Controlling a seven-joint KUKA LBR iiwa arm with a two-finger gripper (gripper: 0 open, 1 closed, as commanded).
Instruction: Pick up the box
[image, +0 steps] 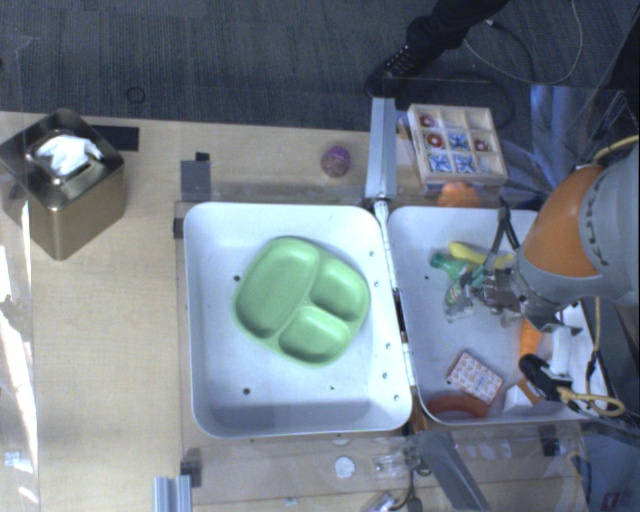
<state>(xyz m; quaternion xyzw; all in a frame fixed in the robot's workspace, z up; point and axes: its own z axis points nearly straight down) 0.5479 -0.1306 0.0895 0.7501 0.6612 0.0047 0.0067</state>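
Observation:
A small flat box (473, 377) with a red and white pattern lies near the front of the right bin (425, 330). My gripper (465, 293) hangs over the middle of that bin, behind the box and apart from it, with the grey arm and its orange band (560, 240) reaching in from the right. Just behind the gripper lies a yellow and green item (462, 256).
A green divided plate (303, 298) sits in the left bin (215, 390). A reddish-brown item (456, 406) lies at the right bin's front wall and an orange item (529, 338) at its right. Behind the bins are a tic-tac-toe board (455, 145) and a purple ball (336, 160); a gold tissue box (65, 185) stands at far left.

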